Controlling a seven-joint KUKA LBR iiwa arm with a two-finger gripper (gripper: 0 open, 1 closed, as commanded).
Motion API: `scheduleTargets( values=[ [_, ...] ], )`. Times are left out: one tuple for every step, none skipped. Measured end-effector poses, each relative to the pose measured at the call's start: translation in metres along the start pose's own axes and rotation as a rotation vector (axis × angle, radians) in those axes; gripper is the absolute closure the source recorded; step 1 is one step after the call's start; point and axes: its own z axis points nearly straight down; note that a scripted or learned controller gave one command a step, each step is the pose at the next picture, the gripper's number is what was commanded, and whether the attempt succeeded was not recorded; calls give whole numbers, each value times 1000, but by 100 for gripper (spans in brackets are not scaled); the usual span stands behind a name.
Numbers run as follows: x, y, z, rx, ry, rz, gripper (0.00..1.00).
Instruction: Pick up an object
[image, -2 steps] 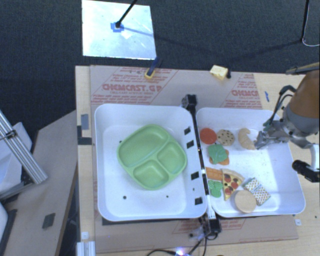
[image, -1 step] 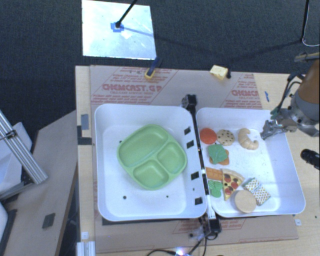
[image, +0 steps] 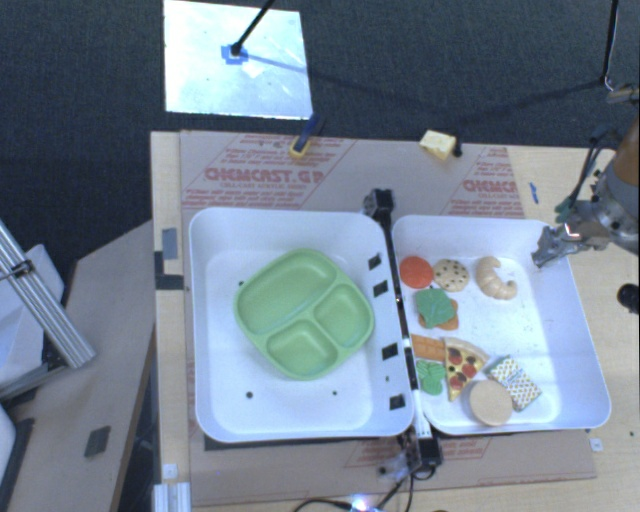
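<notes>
Pincer (image: 552, 248): sits at the upper right rim of the right bin, low over the wall; nothing is seen between its tips, and how wide it stands cannot be told from this slant.
Arm: comes in from the right, so the near, right part of that bin is its easiest reach.
Right bin (image: 570, 330): its right half is bare white floor, open room for a descent; the toy food is crowded against the left wall.
Croissant (image: 496, 277): closest piece to the pincer, with free space on its right side, so it looks like the likeliest pick.
Cookie (image: 451, 274) and tomato slice (image: 416, 271): just beside each other in the top row, flat, probably hard to pinch.
Green leafy piece (image: 437, 307): below them, in the middle of the cluster.
Pizza slice (image: 462, 363): lower, touching neighbours near the divider.
Round cracker (image: 491, 402) and patterned square (image: 515, 381): near the front rim, touching one another.
Left bin (image: 215, 300): holds a green divided plate (image: 304, 314), tilted askew, well apart from the pincer.
Table (image: 110, 300): bears both bins on a cardboard sheet.
</notes>
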Motion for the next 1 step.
scheduleTargets(
  values=[
    [37,27,-5,0,2,-4,100]
  ],
)
